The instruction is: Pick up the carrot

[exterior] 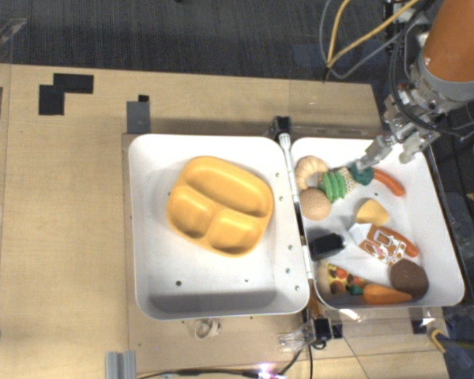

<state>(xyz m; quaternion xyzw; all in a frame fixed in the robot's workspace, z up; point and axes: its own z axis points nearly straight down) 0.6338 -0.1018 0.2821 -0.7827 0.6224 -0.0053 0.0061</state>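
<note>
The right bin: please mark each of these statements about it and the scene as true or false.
1. The carrot lies at the near edge of the right bin. True.
2. The gripper holds the carrot. False: the carrot lies in the bin, well apart from the gripper, which is above the far edge.
3. The left bin holds a large yellow object. True.
4. The black block lies in the left bin. False: it is in the right bin, near the divider.
5. A brown rounded object sits beside the carrot. True.
</note>
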